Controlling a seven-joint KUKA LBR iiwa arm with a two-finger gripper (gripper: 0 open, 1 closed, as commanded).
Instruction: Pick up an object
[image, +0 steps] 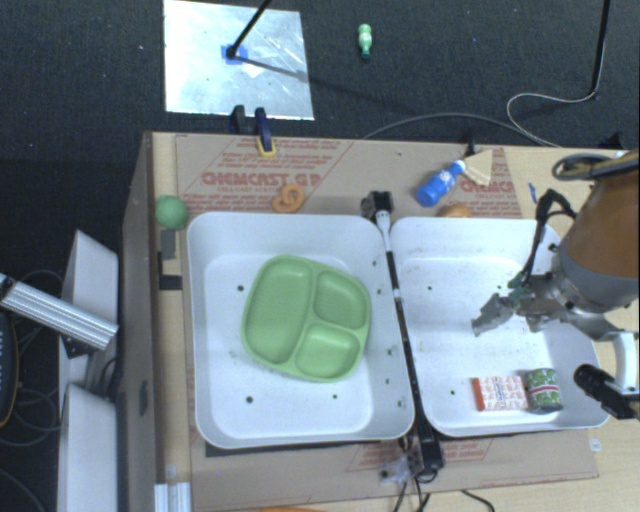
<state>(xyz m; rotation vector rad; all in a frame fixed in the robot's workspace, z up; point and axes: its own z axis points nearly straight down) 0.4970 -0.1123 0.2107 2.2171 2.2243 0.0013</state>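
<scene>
The right bin (450, 260) holds a small red and white box (499, 393) near its front edge. A green, patterned roll (543, 390) lies against the box's right side. My gripper (492, 316) hangs over the middle of this bin, above and slightly left of the box, with nothing seen in it. The arm reaches in from the right. A green divided plate (306, 318) lies in the left bin (215, 300).
Behind the bins on the cardboard lie a blue bottle (438, 185), an orange ring (290, 197) and a green ball (170, 211). A black part (600, 387) sticks in over the right bin's front right corner. A ridge (398, 310) divides the two bins.
</scene>
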